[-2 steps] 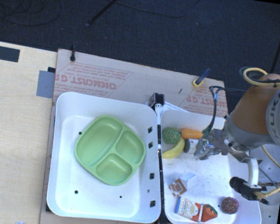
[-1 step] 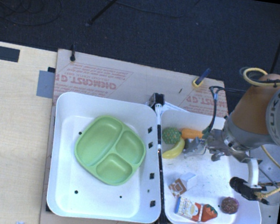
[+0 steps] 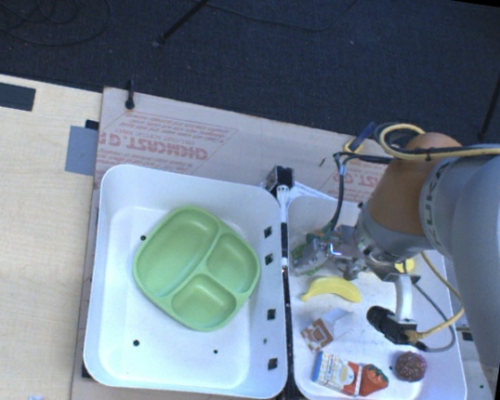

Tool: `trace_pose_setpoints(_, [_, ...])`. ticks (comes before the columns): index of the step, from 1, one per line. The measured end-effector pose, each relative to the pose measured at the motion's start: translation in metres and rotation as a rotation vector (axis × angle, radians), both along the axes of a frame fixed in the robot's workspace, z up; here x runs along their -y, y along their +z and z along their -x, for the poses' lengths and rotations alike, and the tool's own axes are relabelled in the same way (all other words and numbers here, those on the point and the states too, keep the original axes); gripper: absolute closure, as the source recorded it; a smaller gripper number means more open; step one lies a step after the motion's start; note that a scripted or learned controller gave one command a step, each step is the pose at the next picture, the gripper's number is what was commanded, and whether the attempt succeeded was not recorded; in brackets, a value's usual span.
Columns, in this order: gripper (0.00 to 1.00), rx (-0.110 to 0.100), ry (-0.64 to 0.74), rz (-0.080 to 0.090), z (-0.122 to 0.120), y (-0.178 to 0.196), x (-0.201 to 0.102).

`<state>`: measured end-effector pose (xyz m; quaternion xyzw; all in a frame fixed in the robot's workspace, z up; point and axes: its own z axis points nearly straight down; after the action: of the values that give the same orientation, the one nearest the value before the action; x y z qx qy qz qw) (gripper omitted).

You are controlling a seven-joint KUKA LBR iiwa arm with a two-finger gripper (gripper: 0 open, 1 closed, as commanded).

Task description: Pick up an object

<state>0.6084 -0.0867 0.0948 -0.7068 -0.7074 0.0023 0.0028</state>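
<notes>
My gripper [image 3: 321,249] is low in the right bin [image 3: 449,397], near its upper left corner and close to the divider. A yellow banana [image 3: 333,290] lies just below the gripper, apart from it. Nearer the front of that bin are a small brown packet [image 3: 317,333], a white and red carton [image 3: 346,375] and a dark brown ball [image 3: 410,365]. Something small and greenish [image 3: 302,258] shows beside the gripper, too unclear to name.
The left bin [image 3: 107,332] holds a light green divided plate [image 3: 197,267], tilted slightly. The arm's grey body [image 3: 473,220] covers the right bin's upper right part. Cardboard lies under both bins, with a wooden bench surface to the left.
</notes>
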Motion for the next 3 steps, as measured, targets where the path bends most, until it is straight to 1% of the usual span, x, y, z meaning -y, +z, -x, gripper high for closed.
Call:
trace_pose_setpoints(1, [0.0,0.002,-0.002,-0.002,0.079,-0.008,-0.004])
trace_pose_setpoints(2, [0.0,0.001,0.001,0.001,-0.021,0.051,0.015])
trace_pose_setpoints(3, [0.0,0.002,0.0,0.0,-0.035,-0.01,0.066])
